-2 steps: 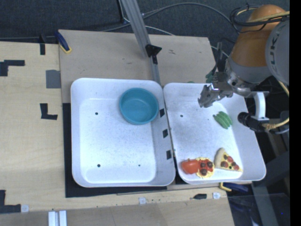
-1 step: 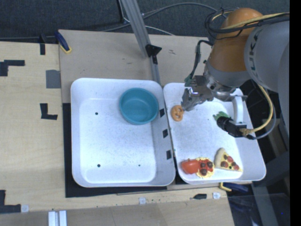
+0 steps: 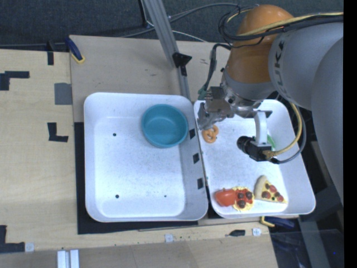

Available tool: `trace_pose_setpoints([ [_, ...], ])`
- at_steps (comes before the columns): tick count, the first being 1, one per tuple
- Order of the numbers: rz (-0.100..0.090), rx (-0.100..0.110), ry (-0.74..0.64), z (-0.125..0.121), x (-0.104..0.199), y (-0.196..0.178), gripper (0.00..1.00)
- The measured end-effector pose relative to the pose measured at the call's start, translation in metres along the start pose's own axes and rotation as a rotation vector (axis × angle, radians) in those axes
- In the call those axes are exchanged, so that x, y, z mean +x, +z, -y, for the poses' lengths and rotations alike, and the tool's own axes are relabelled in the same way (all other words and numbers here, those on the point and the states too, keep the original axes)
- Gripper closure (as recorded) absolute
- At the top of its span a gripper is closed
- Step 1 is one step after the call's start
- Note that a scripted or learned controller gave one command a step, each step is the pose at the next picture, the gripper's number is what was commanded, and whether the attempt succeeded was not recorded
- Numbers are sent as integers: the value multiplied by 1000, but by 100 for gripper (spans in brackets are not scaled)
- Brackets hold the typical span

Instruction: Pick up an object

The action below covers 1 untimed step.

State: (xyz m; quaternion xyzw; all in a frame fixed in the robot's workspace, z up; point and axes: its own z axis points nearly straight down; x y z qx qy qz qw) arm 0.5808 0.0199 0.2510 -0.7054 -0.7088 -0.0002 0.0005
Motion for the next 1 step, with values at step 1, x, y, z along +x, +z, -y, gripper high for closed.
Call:
trace_pose_setpoints([
  [1, 0, 1, 1, -7, 49, 12, 100],
])
